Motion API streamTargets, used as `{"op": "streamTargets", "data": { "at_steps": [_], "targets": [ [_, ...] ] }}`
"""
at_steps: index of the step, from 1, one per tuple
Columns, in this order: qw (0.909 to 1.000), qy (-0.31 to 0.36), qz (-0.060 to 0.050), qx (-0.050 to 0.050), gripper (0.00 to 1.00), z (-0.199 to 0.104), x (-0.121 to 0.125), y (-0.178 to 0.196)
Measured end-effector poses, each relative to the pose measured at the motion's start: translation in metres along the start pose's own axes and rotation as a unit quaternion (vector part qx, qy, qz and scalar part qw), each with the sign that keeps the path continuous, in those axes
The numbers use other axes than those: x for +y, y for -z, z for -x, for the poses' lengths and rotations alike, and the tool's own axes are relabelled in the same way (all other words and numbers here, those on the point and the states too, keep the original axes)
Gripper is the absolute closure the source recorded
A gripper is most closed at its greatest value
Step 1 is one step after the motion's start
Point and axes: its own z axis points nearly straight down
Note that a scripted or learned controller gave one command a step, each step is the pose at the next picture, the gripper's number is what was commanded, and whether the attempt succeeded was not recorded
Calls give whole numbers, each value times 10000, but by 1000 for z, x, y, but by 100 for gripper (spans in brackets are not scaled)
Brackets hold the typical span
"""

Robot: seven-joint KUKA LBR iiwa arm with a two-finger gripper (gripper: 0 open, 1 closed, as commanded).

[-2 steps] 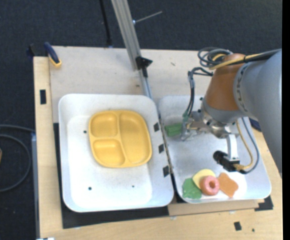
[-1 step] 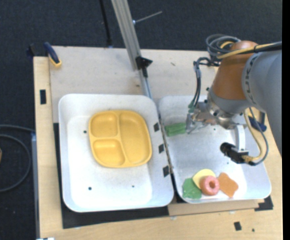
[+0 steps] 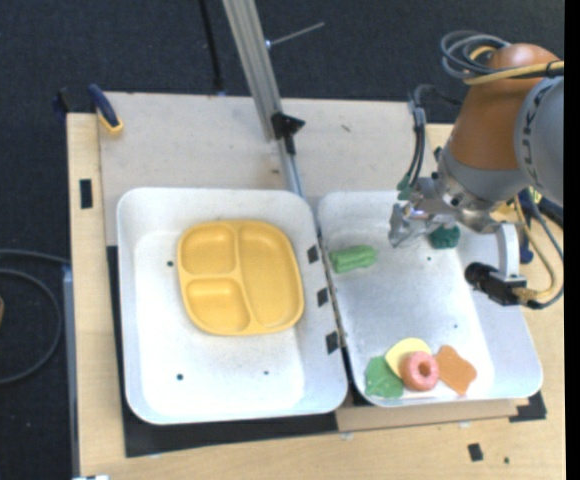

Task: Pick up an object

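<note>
Closest to us, in the near corner of the right bin [image 3: 490, 368], sits a small pile of toy food: a green piece [image 3: 381, 378], a yellow piece [image 3: 406, 351], a pink ring like a donut [image 3: 421, 371] resting on top, and an orange piece [image 3: 457, 369] just beside it. They all touch or almost touch each other. A bit farther back, close to the left edge of the same bin, lies a green roll [image 3: 353, 259] by itself, on its side. In the left bin [image 3: 150, 368] there is a yellow plate [image 3: 240, 275] with three sections, lying flat near the middle. At the far side of the right bin is the gripper [image 3: 417, 221], hanging under the gray and orange arm [image 3: 495, 118]. Something small and dark green [image 3: 444, 236] shows just beside it, but it is too small to tell what it is or if the gripper is touching it. I cannot tell if the jaws are wide or narrow, because the arm hides them from above. As far as I can judge, nothing has been picked up yet, since every toy I can make out lies on the floor of a bin. The job looks like it is at the start or in the middle: the gripper must close on one thing and lift it up.
</note>
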Motion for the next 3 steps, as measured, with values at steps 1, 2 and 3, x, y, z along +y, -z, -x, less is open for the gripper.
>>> {"op": "streamTargets", "data": {
  "at_steps": [1, 2, 3],
  "targets": [
    [10000, 2, 0, -1, 100, 2, 2, 55],
    [10000, 28, -28, 11, 100, -54, -4, 55],
    [10000, 24, -45, 14, 100, -107, -19, 38]
  ]
}}
